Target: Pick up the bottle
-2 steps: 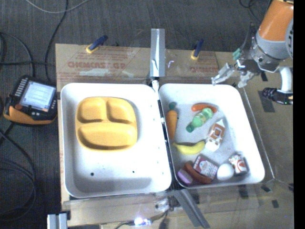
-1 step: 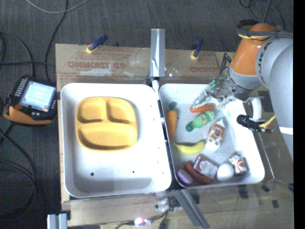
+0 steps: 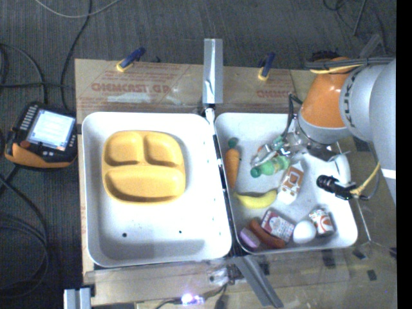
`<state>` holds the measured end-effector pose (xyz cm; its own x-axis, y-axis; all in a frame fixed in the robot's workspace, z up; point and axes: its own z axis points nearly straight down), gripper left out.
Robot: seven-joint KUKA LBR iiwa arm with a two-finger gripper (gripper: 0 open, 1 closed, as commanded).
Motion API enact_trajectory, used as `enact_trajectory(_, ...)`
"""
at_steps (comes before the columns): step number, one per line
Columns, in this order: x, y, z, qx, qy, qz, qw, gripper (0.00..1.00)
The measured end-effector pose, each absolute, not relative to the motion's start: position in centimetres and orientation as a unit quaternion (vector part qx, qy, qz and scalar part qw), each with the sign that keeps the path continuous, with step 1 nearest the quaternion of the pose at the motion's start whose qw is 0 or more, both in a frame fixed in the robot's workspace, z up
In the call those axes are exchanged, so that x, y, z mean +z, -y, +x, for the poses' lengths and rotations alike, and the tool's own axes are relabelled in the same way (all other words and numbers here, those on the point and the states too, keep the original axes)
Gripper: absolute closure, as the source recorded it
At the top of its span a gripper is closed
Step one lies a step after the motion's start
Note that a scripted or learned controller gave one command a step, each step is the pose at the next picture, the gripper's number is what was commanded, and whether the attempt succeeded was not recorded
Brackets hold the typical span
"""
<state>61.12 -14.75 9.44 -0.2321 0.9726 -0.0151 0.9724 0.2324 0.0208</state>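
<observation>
1. Overhead, slanted look at bench: two shallow white plastic bins side by side, left bin (image 3: 96, 237) and right bin (image 3: 351, 234).
2. Yellow three-compartment plastic tray (image 3: 145, 166) lying flat in left bin, toward far side.
3. Grey arm with orange band (image 3: 325, 105) reaching in from right, over far-right part of right bin.
4. Two-finger metal gripper (image 3: 278, 148) low over right bin, directly at small green plastic bottle (image 3: 269, 166); whether open or closed: cannot tell, tip detail too small and cluttered.
5. Green bottle lying on its side near middle of right bin, just under and beside gripper tip; contact with gripper not resolvable.
6. Orange toy carrot with green top (image 3: 232, 162) along left wall of right bin, lengthwise.
7. Yellow toy banana (image 3: 256, 199) near bin centre, just near-side of bottle.
8. White carton with red-orange print (image 3: 291, 184) beside banana, right of it.
9. Near edge of right bin: red-brown toy sausage (image 3: 267, 234), purple round piece (image 3: 248, 239), dark red packet (image 3: 279, 224), white egg-shaped item (image 3: 303, 232), small red-and-white can (image 3: 321, 221).
10. Orange-cased teach pendant with lit screen (image 3: 44, 135) on floor, left of bench.
</observation>
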Motion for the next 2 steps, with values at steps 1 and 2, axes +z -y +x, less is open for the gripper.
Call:
enact_trajectory(1, 10.0, 14.9, 63.7, -0.0004, -0.704, 0.71, 0.0, 0.0)
enact_trajectory(2, 9.2, 15.3, 60.6, 0.0037, -0.7, 0.714, 0.007, 0.0)
